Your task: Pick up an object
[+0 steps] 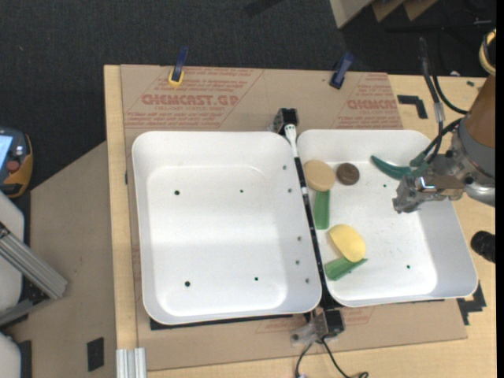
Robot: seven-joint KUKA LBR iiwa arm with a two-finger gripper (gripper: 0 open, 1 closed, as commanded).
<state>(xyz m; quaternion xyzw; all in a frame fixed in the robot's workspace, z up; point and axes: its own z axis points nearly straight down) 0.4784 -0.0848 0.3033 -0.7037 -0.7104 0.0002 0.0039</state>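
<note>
My gripper (405,200) hangs over the right bin (449,286), in its right half, with the arm coming in from the right. A curved teal piece (387,165) lies just above and left of it; whether they touch I cannot tell. Along the bin's left side lie a tan round object (319,175), a small brown round one (347,173), a green stick (321,209), a yellow lump (348,242) and a green wedge (343,268). These all sit apart from the gripper, to its left.
The left bin (157,235) sits beside the right one, sharing a black divider edge (303,203). Both rest on a cardboard sheet (197,93) held by clamps at the back. Cables run along the arm at the upper right.
</note>
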